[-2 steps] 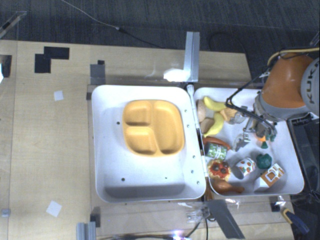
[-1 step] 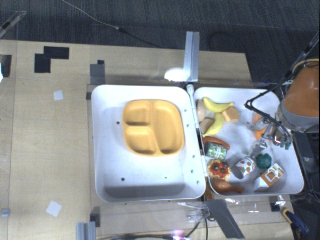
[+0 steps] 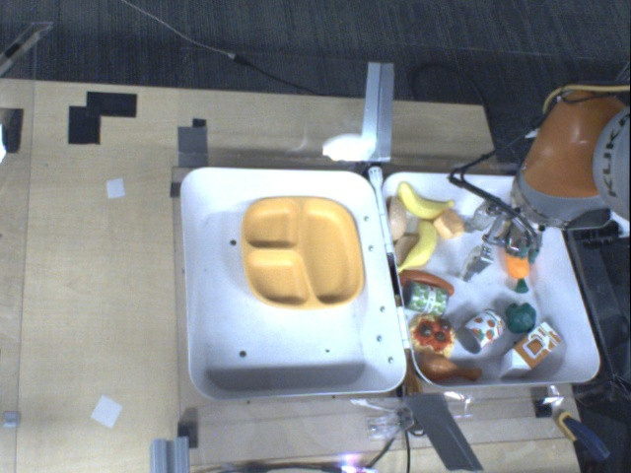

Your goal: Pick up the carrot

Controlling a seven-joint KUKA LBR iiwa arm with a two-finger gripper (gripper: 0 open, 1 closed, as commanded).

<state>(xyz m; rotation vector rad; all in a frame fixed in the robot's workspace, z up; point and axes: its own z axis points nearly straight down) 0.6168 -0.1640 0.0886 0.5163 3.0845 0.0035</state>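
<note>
Orange carrot (image 3: 518,262) is sitting in the right bin (image 3: 582,304), upper-right part, w/ its green top (image 3: 521,285) pointing down toward the near edge. Gripper (image 3: 498,244) is hanging just beside it on the left, arm (image 3: 572,161) reaching in from the right. Looks like the carrot is touching or tucked under the gripper's right side, but can't tell if it's actually between the tips; fingers are too small & cluttered, so open vs clenched: can't tell.

Other stuff nearby: two bananas (image 3: 419,225) at the bin's left, a tan block (image 3: 449,225) next to them, a dark green object (image 3: 520,316) below the carrot, a small can (image 3: 481,331) & an orange-white box (image 3: 537,343) near the bottom. Left bin (image 3: 207,264) is holding a yellow divided plate (image 3: 299,249).

Handling guess: prob a toy carrot, so light, stiff, smooth plastic, a bit slippery & tapered, meaning it could be squirting out of a pinch near the narrow end. Best bet is closing across the thick orange body, mid-length, jaws square to its long axis, not on the leafy top. Green object is sitting close, so approach needs to be coming straight down.
</note>
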